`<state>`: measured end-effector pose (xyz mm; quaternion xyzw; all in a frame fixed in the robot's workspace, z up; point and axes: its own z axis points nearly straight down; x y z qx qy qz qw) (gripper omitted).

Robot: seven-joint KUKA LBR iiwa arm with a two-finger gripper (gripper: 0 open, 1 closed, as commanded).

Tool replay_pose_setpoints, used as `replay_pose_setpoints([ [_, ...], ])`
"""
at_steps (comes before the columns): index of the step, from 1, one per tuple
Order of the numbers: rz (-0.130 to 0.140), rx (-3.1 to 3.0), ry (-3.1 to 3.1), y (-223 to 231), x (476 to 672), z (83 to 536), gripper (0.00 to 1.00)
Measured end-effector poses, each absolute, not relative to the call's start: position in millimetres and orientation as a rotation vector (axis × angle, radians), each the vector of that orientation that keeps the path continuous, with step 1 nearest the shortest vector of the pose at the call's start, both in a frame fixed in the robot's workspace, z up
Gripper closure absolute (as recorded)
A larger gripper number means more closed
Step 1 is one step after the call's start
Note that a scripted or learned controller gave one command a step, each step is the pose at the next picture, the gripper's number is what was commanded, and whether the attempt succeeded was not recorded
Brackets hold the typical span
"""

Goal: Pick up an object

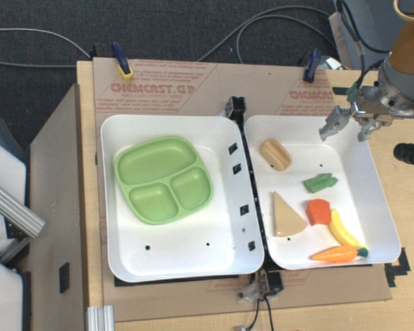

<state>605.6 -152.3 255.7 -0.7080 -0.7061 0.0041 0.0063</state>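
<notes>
Down at the front of the right bin (372,185) lies a little orange carrot (334,254) with a green tip. Just behind it sit a yellow banana (345,228), a red block (319,211) and a tan wedge (287,216) that looks like a slice of bread or cheese. These four lie close together, some touching, so grabbing just one of them could be hard. A green bit of toy food (320,182) lies on its own near the middle, and a tan bread roll (275,154) lies alone near the back. Those two look easier to pick, because each has free room around it.

The left bin (124,254) has a green plate (164,178) with three parts.

The gripper (347,127) hangs over the back right edge of the right bin. Its two fingers (331,125) are spread wide apart. Nothing is between them and they touch nothing. No toy has been picked up yet.
</notes>
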Motion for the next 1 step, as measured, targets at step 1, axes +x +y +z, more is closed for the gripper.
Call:
replay_pose_setpoints([
  [1, 0.001, -2.220, -2.221, -151.8, 607.9, 263.6, 0.00],
])
